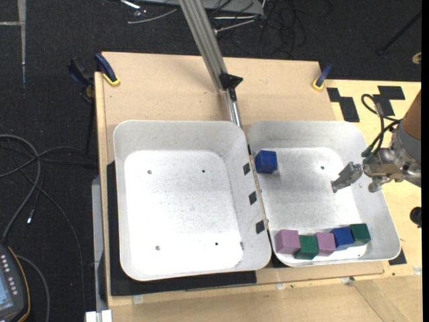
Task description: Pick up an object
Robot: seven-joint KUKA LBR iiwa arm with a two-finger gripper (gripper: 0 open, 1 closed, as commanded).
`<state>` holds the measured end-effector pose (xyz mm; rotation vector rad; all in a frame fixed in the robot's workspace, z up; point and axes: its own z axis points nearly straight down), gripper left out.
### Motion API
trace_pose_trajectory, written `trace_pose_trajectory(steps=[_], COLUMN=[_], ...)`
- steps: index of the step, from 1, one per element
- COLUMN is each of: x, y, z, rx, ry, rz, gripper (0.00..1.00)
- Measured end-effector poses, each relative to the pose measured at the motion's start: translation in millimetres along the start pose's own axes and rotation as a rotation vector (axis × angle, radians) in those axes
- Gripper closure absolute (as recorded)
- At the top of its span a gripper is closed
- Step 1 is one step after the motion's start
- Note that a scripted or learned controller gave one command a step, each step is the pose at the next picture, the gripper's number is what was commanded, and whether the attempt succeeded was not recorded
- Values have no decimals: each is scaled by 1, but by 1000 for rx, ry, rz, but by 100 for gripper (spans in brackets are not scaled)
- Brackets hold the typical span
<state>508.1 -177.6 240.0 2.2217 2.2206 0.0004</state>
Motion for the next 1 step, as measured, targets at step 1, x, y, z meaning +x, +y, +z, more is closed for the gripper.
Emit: trace_pose_trajectory(steps=[1], x=[-46], y=[-4], z=[144], rx=[-3], ry=[3], rz=[-1], gripper=[0])
